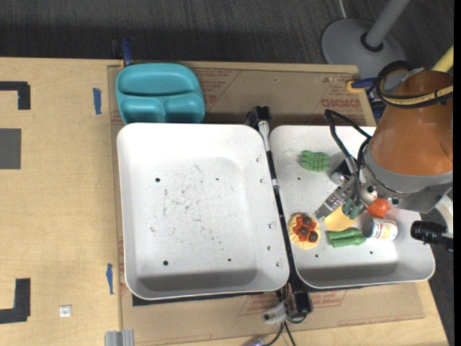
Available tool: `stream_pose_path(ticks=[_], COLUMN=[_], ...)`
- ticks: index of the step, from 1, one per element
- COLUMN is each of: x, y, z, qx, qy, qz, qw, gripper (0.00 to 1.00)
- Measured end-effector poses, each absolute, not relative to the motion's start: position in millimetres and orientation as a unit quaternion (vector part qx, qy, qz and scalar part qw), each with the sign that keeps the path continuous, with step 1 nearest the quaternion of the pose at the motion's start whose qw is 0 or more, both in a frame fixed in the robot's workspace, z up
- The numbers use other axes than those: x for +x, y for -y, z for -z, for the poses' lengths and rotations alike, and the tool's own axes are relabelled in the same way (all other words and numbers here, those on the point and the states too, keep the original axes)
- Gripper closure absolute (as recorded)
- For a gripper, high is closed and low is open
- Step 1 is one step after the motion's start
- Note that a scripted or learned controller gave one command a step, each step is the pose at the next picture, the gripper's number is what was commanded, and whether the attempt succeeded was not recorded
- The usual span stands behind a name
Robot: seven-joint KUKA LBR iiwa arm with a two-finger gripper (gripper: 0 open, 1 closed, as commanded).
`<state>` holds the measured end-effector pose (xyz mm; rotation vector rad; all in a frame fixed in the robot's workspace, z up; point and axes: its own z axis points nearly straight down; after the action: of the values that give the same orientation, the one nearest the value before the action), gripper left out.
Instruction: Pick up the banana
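Observation:
The banana is a yellow piece lying in the right bin, only partly showing under the gripper. My gripper hangs directly over the banana's upper end, low in the bin and very close to it. From this angle I cannot tell whether the two touch. The orange-banded wrist covers the bin's far right part.
Crowded around the banana are a green pod-shaped toy, a small bottle, an orange ball and a round pizza-like toy. A green leafy toy lies farther back. The left bin adjoins, with a teal tray behind it.

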<state>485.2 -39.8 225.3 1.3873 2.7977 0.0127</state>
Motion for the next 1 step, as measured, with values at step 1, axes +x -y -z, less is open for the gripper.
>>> stream_pose_path(ticks=[1], x=[486.6], y=[39.7], z=[-235.6], qx=[0.444], qy=[-0.896], qz=[-0.0049], qw=[0.012], gripper=[1.0])
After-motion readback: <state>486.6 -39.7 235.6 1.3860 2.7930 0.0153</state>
